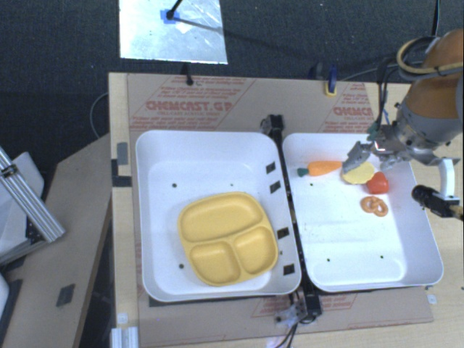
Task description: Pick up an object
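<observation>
A single fixed camera looks down from above the bench at a slant, taking in both shallow white plastic bins: the left bin [156,194] and the right bin [413,259], set side by side at mid-frame. The view is distant enough to include the brown printed cardboard sheet [217,100] beneath the bins, the dark carpeted floor [58,49] beyond the bench's far edge, and a square silvery foil sheet [172,22] at top. The grey and orange robot arm [435,93] enters from the right edge.
</observation>
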Action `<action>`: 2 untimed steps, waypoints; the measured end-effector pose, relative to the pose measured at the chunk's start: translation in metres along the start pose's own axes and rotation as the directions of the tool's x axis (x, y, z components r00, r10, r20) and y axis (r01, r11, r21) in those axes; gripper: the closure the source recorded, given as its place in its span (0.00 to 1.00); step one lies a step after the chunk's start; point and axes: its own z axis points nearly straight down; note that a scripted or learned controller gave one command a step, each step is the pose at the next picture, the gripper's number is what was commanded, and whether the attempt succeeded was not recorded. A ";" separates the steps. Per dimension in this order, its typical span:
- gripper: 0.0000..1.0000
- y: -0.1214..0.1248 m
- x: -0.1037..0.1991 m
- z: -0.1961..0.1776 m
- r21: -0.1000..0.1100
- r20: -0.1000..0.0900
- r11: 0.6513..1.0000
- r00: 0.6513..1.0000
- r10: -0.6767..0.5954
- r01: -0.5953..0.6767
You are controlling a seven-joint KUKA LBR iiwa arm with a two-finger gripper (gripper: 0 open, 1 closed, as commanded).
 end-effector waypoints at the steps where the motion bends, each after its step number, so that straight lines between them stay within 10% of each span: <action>1: 0.00 -0.004 0.008 0.059 0.000 0.000 1.000 1.000 0.001 -0.001; 2: 0.00 -0.003 0.000 0.104 0.000 0.000 1.000 1.000 0.002 -0.002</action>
